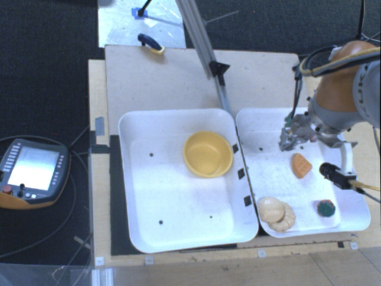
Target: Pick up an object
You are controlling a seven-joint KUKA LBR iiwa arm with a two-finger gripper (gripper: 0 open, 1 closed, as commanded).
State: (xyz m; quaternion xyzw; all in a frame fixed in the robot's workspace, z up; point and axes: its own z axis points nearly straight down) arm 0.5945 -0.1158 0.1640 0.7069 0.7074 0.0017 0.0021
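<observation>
I see the pincer (290, 139) hanging just up-left of the orange wedge (301, 165) in the right bin (262, 124) (grip width I cannot tell). I'd centre over that 1 wedge, then descend straight.

- We have one fixed camera, mounted above the surface (178, 76) and looking down at a slant.
- Both white bins fall inside the frame: the left bin (149, 213) near centre, the right bin (262, 124) toward the right edge.
- The far side of the surface lies toward the top of the frame, the near edge along the bottom.
- The view stands back enough that we also take in dark floor (47, 52) to the left and top, and a pendant (33, 173) lying at the left edge.
- The arm (345, 88) enters from the right side of the frame.
</observation>
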